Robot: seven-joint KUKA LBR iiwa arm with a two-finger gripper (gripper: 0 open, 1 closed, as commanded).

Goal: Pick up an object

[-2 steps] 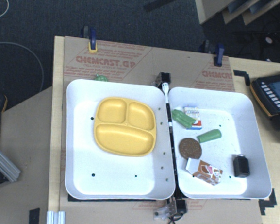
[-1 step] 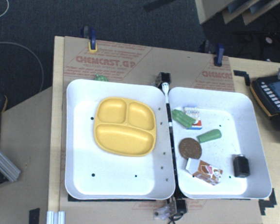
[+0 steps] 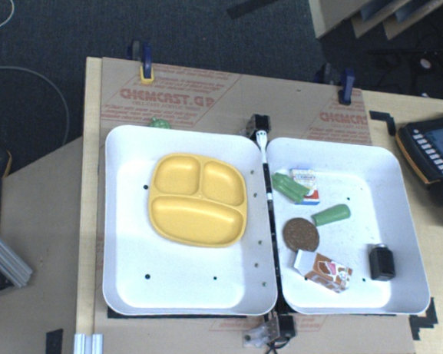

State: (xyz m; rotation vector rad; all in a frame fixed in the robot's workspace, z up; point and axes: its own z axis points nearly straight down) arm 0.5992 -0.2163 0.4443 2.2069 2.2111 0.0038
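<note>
Objects to pick: all lie in the right bin (image 3: 409,198); none is singled out by the task, so any of them could serve.
Green pieces: one green cylinder (image 3: 331,214) lies tilted near the bin's middle; a second green piece (image 3: 288,187) lies to its left, touching a small white, red and blue packet (image 3: 305,177) at the far side.
Brown disc (image 3: 300,234): flat on the floor of the bin, near the left wall, just beside a brown and white wrapper (image 3: 327,271) at the near side.
Black block (image 3: 381,263): alone at the near right, well apart from the rest.
Left bin (image 3: 121,229): bears a yellow divided plate (image 3: 199,199) with three compartments, nothing in them.
Gripper: I cannot tell whether it is open or closed, and nothing is held.
Risk, clutter: the green piece and the packet touch, so a grasp there would likely catch both or push one aside.
Risk, flat things: the disc and the wrapper lie low; fingers may slide over them and close on nothing.
Risk, walls: the disc sits close to the left wall and the divide between bins, which could block one finger.
Risk, rolling: the tilted green cylinder may roll away if nudged off-centre.
Safest choice, as a judgement: the black block, since it stands clear of neighbours.
</note>
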